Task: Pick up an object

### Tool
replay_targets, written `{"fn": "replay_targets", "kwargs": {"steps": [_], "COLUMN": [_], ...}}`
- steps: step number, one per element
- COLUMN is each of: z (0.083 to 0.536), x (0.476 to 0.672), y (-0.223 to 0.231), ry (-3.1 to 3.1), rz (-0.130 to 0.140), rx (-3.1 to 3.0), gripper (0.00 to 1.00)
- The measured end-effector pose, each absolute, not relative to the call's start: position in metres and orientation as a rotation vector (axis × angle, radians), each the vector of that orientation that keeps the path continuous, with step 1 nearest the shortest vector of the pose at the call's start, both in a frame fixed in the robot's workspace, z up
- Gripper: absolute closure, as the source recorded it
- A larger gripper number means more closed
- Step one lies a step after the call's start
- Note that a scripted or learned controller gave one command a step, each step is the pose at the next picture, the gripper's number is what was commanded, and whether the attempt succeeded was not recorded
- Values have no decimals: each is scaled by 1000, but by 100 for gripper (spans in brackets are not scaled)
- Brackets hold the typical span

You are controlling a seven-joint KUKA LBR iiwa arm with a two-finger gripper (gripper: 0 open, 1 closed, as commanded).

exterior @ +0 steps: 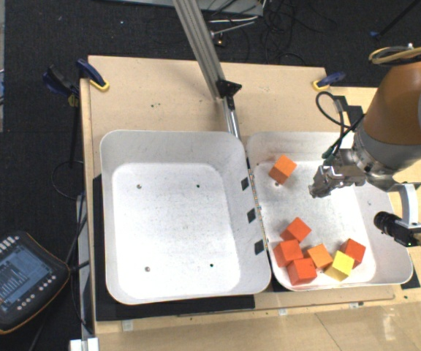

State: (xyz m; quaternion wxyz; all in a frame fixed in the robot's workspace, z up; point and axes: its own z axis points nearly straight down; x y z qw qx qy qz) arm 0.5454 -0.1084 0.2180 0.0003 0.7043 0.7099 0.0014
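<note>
Two white bins (174, 141) share the bench; seven blocks (296, 230) lie right, end effector (320, 189) state unclear.

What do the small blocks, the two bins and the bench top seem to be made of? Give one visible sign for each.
Blocks: probably painted wood or foam; matte, sharp-edged cubes.
Bins: likely moulded plastic; white, rounded corners, speckled with marks.
Bench top: seemingly fibreboard or plywood; flat, tan, dull.

The bins (123, 152) look like matt white plastic with dark specks. The bench (167, 93) looks like plain, smooth wood.
</note>
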Motion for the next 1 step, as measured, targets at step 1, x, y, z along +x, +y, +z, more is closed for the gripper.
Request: {"fn": "replay_targets", "kwargs": {"steps": [1], "z": [232], "x": [537], "y": [-56], "ry": [2230], "rz": [3], "rx": [2213], "gripper": [100]}}
